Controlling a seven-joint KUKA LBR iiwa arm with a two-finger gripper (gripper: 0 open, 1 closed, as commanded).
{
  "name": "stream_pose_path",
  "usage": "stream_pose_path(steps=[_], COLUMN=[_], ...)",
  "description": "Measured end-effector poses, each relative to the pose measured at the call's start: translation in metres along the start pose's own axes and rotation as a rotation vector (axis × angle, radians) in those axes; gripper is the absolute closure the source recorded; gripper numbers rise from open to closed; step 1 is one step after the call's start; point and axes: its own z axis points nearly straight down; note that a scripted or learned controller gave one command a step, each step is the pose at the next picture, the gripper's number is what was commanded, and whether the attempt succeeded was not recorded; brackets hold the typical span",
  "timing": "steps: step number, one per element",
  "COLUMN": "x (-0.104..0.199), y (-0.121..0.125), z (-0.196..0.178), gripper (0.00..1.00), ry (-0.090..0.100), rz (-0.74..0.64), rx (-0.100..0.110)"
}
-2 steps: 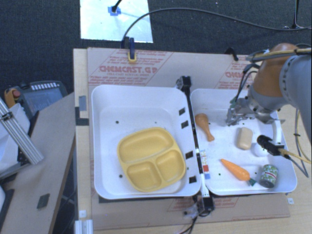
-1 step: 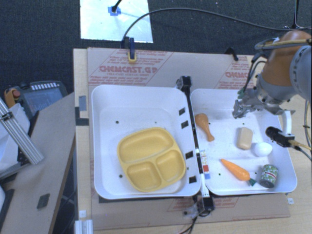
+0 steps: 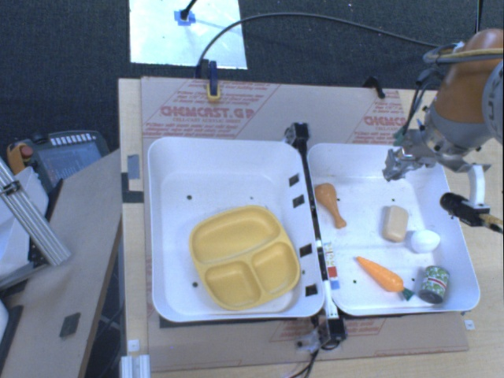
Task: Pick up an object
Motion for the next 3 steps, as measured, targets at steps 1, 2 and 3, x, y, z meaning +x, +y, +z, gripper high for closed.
stream_pose_path(steps=[1,2,3], x=[0.001,0.055,0.101], y=[0.005,-0.008,-0.023], z=[-0.045,-0.054,-0.061], gripper=[1.00,1.00,1.00], ry=[0.000,0.004,0.004], rz=[-0.001,-0.005,-0.005], rx=[-0.001,0.005,0.005])
